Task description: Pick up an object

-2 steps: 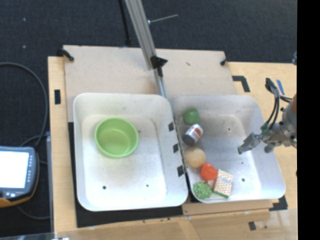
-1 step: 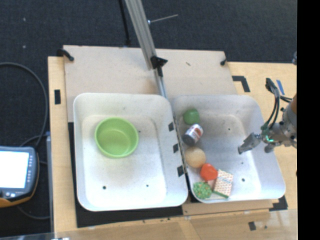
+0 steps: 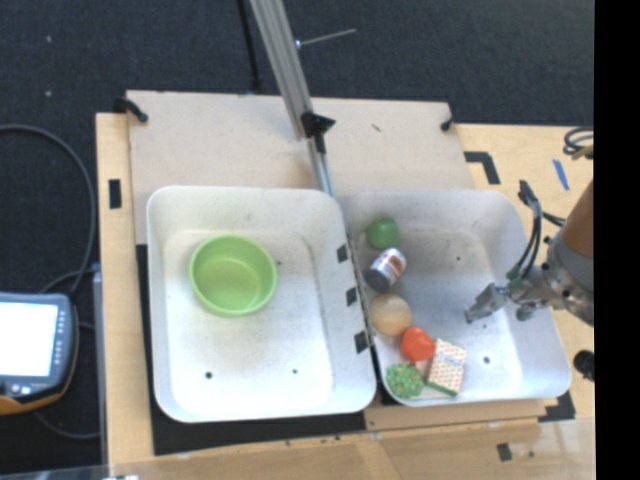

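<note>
White right bin | hand empty, grip state unclear | risk: clustered orange ball, can against wall, fingers may glance off.

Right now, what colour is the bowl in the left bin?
Light green; the bowl shows clearly in the camera view.

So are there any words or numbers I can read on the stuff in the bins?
None can be read.
Can: it has a label, too blurred to read.
Patterned packet: it has print, too small to read.
Screen left of the bench: bright white, no text legible.
</note>
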